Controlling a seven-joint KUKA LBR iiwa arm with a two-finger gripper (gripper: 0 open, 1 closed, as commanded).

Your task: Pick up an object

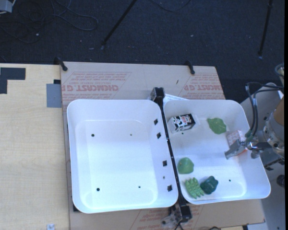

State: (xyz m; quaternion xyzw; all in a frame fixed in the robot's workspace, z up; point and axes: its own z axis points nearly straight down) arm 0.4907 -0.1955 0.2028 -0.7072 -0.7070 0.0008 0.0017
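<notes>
Left bin: we see a shallow white bin (81, 128) with a bare floor showing a few small dark dots.
Right bin: a second white bin (252, 186) sits touching the first along a black divider (164, 150).
Box: we find a small black-and-white box (183, 122) in the right bin's far left part, near the divider.
Far lump: a light green lump (217, 125) lies in the far part of the right bin, right of the box and apart from it.
Near lump: another green lump (185, 166) lies close to the divider, nearer the front.
Ridged piece: a bright green ridged piece (193, 188) lies at the front of the right bin.
Dark piece: a dark teal piece (210, 184) lies just beside the ridged piece, on its right; we cannot tell whether they touch.
Tool: the tool (234, 147) is over the right bin's right side, near the rim, with a pale block above a grey tip; we cannot tell how far it is open, and we see nothing held in it.
Arm: the arm (273, 138) enters from the right with dark cables looped above it.
Desk: both bins rest on a brown cardboard sheet (110, 83) with red printing; pale wood desk (24, 152) lies to the left, bearing dark squares.
Room: beyond lies dark carpet (182, 23) with cables and thin stand legs.
</notes>
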